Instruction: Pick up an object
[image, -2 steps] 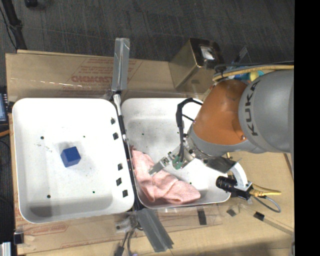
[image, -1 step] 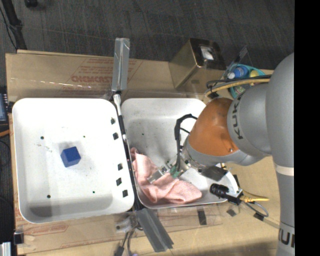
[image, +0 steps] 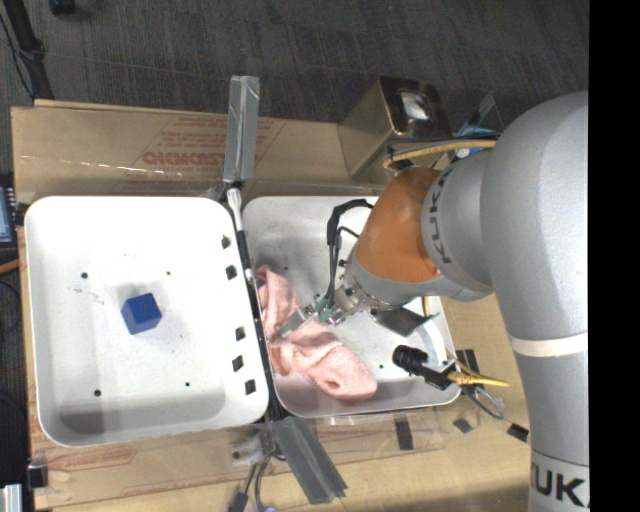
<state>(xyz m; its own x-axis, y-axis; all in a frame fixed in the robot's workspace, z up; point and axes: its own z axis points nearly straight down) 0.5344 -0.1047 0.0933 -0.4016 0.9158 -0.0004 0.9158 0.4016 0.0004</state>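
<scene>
Reaching into the right bin (image: 300, 215): 1 gripper (image: 318, 312) low over 1 pink cloth (image: 320, 362); grip state cannot be told. Advice: pinch a raised fold, lift straight. Cloth lies against the bin's left wall, long axis running from far-left to near-right.

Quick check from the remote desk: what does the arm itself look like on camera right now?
The arm is bulky, rounded and light grey, with an orange band above the wrist and dark KUKA lettering near its base. A black cable loops beside the wrist, and a white ring circles the lower segment.
</scene>
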